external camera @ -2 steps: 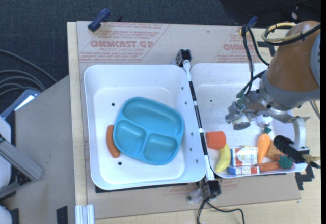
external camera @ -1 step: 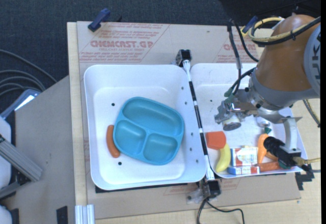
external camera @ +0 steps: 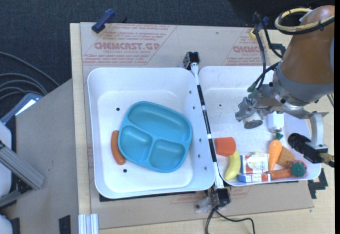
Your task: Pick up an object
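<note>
Right bin point(external camera: 223, 81), front edge: orange block point(external camera: 225, 145), yellow banana-shaped toy point(external camera: 232, 166), red-and-white carton point(external camera: 255, 164), orange toy carrot point(external camera: 274, 154), clustered near one another. Grey two-finger gripper point(external camera: 249, 114): hovers above the bin floor behind the cluster, nothing between its fingers; whether they stand spread or closed cannot be told. Left bin point(external camera: 101, 86): blue three-compartment plastic tray point(external camera: 154, 136), orange sausage-shaped toy point(external camera: 117, 148) beside its left edge.
</note>
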Motion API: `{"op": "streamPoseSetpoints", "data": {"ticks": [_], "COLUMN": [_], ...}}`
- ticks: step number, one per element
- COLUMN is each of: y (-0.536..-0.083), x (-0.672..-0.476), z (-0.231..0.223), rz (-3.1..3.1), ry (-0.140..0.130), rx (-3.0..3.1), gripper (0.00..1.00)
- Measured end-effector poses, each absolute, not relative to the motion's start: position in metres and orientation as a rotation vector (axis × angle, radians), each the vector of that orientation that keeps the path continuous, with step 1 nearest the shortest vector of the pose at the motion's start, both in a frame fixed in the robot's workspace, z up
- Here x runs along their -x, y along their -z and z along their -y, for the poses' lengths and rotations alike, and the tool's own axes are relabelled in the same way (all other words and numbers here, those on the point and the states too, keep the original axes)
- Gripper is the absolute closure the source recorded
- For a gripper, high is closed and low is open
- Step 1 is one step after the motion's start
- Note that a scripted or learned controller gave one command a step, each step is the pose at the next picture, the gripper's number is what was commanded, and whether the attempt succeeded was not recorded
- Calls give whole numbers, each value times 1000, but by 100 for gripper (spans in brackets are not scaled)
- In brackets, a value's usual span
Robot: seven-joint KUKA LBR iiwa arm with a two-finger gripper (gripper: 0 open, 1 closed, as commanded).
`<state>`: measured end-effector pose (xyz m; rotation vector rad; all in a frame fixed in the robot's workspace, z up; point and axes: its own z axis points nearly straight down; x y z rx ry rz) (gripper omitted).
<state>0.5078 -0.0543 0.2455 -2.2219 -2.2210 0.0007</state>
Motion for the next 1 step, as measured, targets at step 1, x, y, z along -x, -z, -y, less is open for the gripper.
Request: {"op": "streamPoseSetpoints", "data": {"ticks": [1], "y": [-253], "x": [-509], "z": [88], "rz": [2222], "ry": [0], "rx": [2222], "gripper": [100]}}
